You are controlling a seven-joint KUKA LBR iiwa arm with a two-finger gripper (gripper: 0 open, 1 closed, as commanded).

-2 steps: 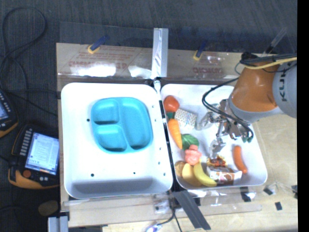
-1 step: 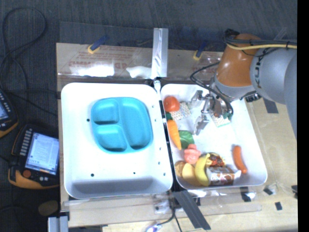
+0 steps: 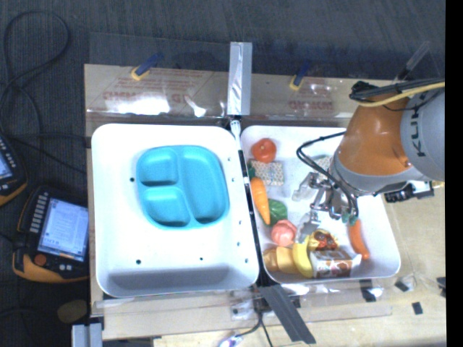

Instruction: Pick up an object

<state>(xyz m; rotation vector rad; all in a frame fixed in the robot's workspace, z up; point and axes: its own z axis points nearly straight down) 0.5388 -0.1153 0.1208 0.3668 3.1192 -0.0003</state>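
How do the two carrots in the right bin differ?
The left carrot lies by the divider wall, fully visible, with a green top beside it. The right carrot lies near the far wall, looks thinner, and its upper end is tucked under the gripper. Both are orange and point roughly the same way.

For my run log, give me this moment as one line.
arm: over right bin | end effector: low among toy food, above snack packet | grasp: unconfirmed | left bin: blue divided tray

The bench carries two white bins: the left bin (image 3: 108, 266) and the right bin (image 3: 383, 255). One blue divided tray (image 3: 181, 185) lies in the left. The right holds two carrots (image 3: 259, 199) (image 3: 357, 238), one tomato (image 3: 265, 149), one banana (image 3: 302, 260) and one printed packet (image 3: 331, 264).
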